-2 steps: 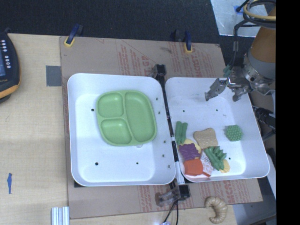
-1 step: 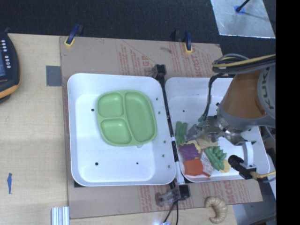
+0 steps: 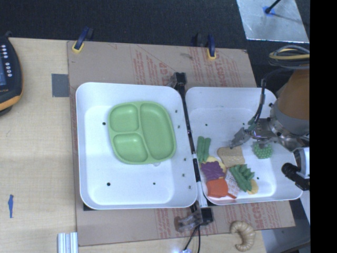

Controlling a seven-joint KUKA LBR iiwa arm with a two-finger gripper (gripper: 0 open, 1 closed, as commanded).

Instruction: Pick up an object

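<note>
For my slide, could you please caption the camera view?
KUKA arm's pincer poised over toy foods in the right bin; green divided plate in the left bin.

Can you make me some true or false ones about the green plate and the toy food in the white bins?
1. The green plate lies in the left bin. True.
2. The green plate has toy food on it. False: its three sections hold nothing.
3. The toy food sits in the right bin. True: the purple piece, the red piece and others lie there.
4. The croissant is inside the left bin. False: it lies outside both bins, on the bench below the right bin.
5. The gripper hangs over the left bin. False: it is over the right bin.
</note>
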